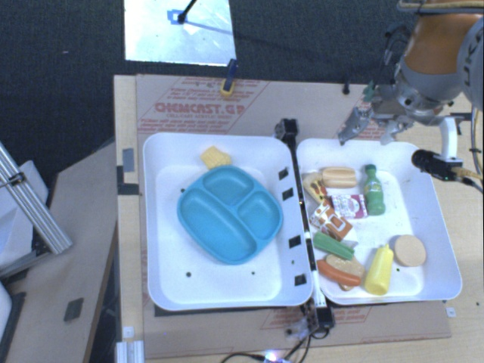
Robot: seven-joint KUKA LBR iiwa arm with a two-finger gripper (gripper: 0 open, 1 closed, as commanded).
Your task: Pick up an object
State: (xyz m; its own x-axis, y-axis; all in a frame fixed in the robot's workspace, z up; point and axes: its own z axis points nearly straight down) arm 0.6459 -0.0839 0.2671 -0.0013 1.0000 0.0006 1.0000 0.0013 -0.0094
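- Camera view: my gripper (pixel 376 129) hung above the right bin's (pixel 431 203) far rim, fingers spread and empty.
- Nearest, the hot dog bun (pixel 338 176) lay at about seven o'clock from it, long axis left-right; I judged it the likeliest pick.

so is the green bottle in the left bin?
No, the green bottle stands in the right bin, beside the hot dog; the left bin holds the blue plate.
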